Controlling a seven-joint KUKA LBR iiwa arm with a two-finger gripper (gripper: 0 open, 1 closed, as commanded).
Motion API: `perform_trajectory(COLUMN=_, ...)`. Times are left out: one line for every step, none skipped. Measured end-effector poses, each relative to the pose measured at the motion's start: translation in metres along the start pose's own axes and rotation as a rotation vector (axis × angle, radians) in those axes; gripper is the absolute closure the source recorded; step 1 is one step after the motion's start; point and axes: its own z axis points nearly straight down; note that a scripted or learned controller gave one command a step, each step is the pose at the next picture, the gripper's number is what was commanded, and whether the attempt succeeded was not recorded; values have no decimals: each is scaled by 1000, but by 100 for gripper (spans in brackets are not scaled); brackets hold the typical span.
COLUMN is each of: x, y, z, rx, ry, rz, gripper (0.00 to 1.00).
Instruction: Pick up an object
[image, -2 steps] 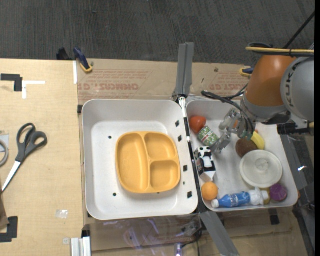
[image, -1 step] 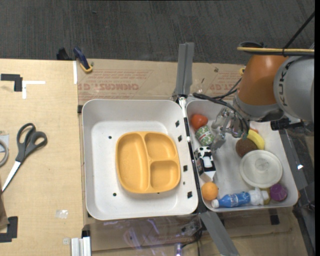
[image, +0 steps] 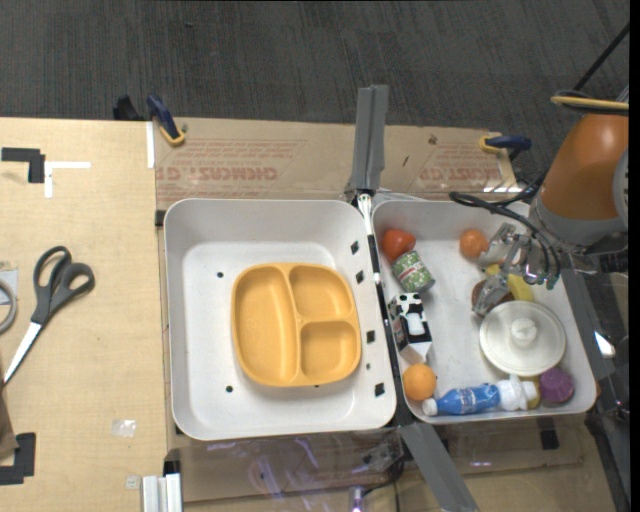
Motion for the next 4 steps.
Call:
perform_trajectory(x=11, y=52, z=2, rx=-1, ry=2, rz=159, gripper=0)
perform_trajectory(x=3, y=96, z=2, rx=1, ry=1, rz=386, gripper=0)
perform_trajectory(x=34, y=7, z=1, rx=0, ry=1, rz=277, gripper=0)
perform_trajectory(x=-3, y=93, z=1, rx=-1, ry=0, rz=401, gripper=0)
